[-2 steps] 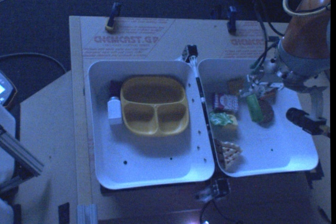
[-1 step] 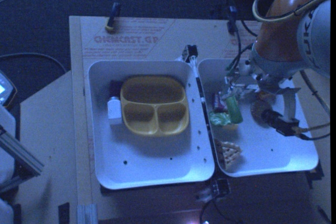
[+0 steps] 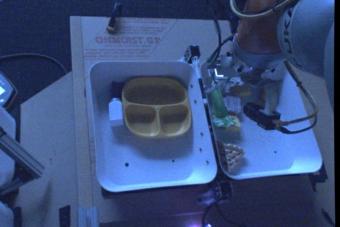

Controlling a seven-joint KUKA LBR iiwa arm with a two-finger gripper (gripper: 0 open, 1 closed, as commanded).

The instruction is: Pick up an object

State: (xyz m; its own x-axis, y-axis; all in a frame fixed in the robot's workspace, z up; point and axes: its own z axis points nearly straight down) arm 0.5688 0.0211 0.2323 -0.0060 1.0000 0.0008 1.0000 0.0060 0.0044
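gripper [image 3: 222,84] perhaps near right bin [image 3: 297,154] left wall

Right bin [image 3: 297,159], left side: green object [image 3: 219,109] lying lengthwise; tan lattice-patterned item [image 3: 232,155] near front corner. Left bin [image 3: 101,114]: yellow divided plate [image 3: 156,106], small white bottle [image 3: 116,111] beside it.

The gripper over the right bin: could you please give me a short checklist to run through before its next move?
1. Gripper is above the right bin: ok.
2. Objects within reach, green item and waffle-like piece: ok.
3. Fingers' state: cannot tell.
4. Anything held between the fingers: cannot tell.
5. Cable loops low over the right bin, could snag: not ok.
6. Yellow divided plate and small white bottle sit in the left bin, away from the arm: ok.
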